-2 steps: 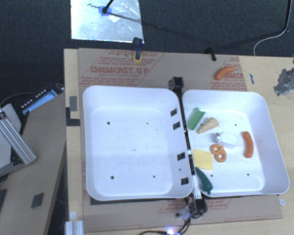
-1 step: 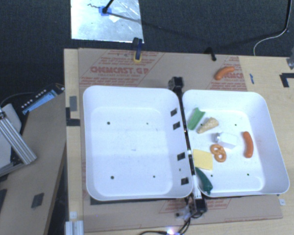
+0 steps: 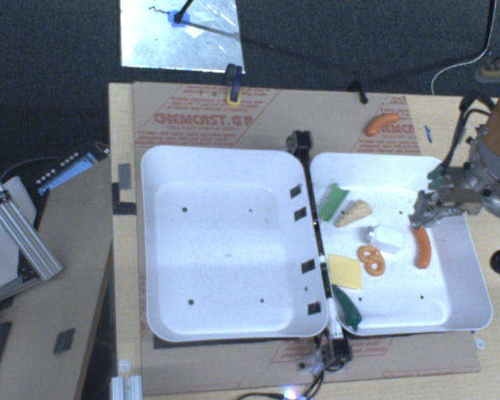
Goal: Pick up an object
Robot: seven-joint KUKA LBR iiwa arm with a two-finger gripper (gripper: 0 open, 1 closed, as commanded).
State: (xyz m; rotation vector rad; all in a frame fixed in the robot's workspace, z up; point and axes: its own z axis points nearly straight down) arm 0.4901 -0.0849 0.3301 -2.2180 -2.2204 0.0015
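Scattered across right bin (image 3: 462, 302): orange-red sausage (image 3: 422, 248), lying lengthwise near right wall; pretzel (image 3: 372, 260), flat, just beside small white block (image 3: 387, 240); yellow cheese slice (image 3: 345, 272), flat near divider; tan wedge (image 3: 353, 213) touching green piece (image 3: 332, 202); dark green item (image 3: 347, 307) at front-left corner. Second sausage (image 3: 382, 124) outside, on cardboard behind bin.

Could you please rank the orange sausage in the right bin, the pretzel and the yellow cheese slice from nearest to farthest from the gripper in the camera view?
From the gripper:
1. Orange sausage, just below it by the bin's right side.
2. Pretzel, toward the bin's middle.
3. Yellow cheese slice, near the divider between the bins.
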